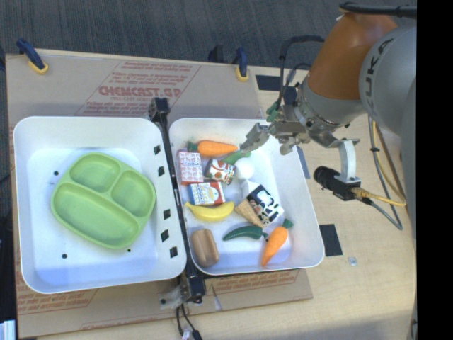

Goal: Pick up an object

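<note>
The right bin [301, 190] holds several toy foods. Among them are an orange carrot [216, 148] at the back, a yellow banana [210, 211], a black-and-white carton [263, 202], a green pepper [243, 233] and a second carrot [274, 244] at the front. My gripper [270, 142] hangs over the bin's back right corner, just right of the back carrot. Its fingers are spread open with nothing between them. One fingertip [250, 141] reaches toward a small white ball [244, 168].
A green divided plate [104, 198] lies in the left bin [28, 261]. A red-and-white packet [190, 167], two small cartons [219, 170] [205, 192], a cone [249, 213] and a brown bun [204, 247] crowd the right bin. Clamps sit on the cardboard's back edge.
</note>
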Controlling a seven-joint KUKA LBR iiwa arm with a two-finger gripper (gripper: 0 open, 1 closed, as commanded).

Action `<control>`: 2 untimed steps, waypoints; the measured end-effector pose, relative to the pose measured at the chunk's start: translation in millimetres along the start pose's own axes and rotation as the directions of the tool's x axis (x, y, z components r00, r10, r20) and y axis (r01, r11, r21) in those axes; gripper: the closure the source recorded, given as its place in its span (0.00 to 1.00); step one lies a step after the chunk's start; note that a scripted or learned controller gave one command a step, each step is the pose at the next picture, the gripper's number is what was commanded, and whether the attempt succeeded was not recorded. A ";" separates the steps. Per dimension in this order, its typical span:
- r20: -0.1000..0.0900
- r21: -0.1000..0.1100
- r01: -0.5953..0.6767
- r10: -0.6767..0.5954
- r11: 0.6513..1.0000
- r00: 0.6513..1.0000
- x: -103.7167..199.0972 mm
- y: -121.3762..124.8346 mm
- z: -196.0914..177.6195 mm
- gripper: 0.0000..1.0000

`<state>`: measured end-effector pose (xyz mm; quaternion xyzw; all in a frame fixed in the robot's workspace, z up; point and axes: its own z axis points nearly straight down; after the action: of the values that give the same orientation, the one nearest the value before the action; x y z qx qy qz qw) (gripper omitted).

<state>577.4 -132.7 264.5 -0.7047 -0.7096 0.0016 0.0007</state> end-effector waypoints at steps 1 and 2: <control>0.000 -0.005 -0.002 0.002 1.000 1.000 -2.7 -36.9 -93.3 0.00; -0.002 0.002 0.000 0.000 1.000 1.000 -4.3 -32.1 119.9 0.00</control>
<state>544.9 -137.4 144.8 -0.7048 -0.7094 0.0018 0.0021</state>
